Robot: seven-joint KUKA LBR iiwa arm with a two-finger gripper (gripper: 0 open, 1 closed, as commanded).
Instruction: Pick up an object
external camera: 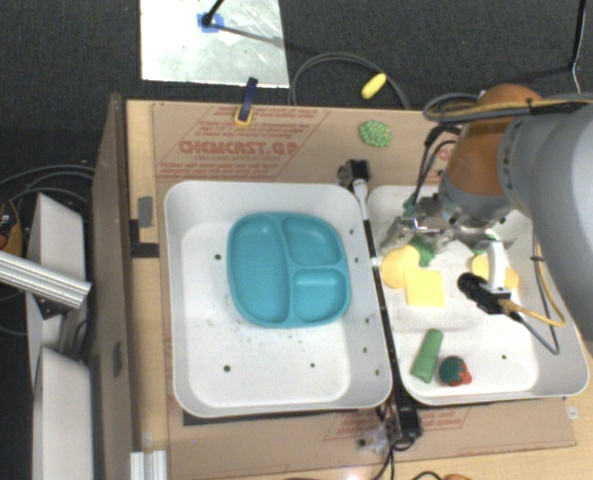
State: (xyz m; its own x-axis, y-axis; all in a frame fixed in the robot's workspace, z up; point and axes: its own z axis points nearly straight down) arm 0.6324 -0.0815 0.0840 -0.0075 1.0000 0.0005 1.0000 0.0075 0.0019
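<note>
The right bin [556, 373] holds several small objects. A round yellow piece [397, 264] lies by its left wall, touching a flat yellow square [425, 289]. Toward the front lie a green cylinder [427, 354] and a red ball with a green patch [455, 371]. A pale yellow piece [499, 268] sits further right. My gripper [417, 232] hangs low over the back left of this bin, just above the round yellow piece, with a small green bit [423, 254] right under it. Nothing can be seen held in it.
The left bin [201, 368] holds a blue divided plate [288, 269]. A metal divider [376, 288] runs between the bins. On the cardboard behind them lie a green knobbly disc [375, 133] and a yellow plug [374, 86]. The grey arm [561, 198] covers the right bin's back right.
</note>
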